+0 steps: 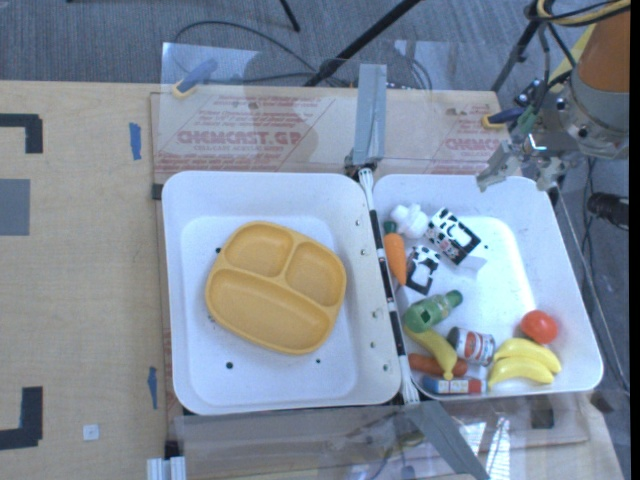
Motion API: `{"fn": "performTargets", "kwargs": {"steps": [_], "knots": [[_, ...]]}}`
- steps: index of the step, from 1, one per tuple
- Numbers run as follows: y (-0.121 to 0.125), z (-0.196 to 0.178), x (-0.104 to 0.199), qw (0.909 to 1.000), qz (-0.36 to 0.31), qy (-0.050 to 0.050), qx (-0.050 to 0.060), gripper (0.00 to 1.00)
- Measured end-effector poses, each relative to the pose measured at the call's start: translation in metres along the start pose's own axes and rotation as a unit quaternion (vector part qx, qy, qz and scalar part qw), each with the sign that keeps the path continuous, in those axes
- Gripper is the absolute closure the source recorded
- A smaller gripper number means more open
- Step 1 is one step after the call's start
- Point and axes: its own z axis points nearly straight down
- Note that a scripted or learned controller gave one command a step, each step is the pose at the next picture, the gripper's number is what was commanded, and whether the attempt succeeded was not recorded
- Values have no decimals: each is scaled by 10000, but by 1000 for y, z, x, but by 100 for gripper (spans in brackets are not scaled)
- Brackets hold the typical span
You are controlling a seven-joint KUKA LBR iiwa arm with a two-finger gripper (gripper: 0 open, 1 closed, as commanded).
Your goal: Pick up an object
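The gripper (521, 164) hovers above the right bin's (565, 258) far rim, fingers spread, holding nothing. Descend vertically onto an isolated item such as the tomato (539, 325), avoiding the clutter.

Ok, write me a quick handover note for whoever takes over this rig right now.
Tool: above the far rim of the right bin, with no object between its fingers.
Right bin holds the toys: carrot, green bottle, bananas, red ball, black-and-white block, small can.
Left bin holds a yellow divided plate.
Done: nothing lifted.
Left: descend, grasp one object, lift it.
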Motion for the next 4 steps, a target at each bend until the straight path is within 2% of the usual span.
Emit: {"fn": "performTargets", "kwargs": {"steps": [1, 2, 3, 4], "knots": [[26, 96, 40, 9993, -380, -3, 0, 0], [17, 152, 28, 9989, -443, -32, -122, 0], [11, 157, 35, 9982, -548, -48, -233, 0], [2, 176, 28, 9969, -778, -29, -85, 0]]}}
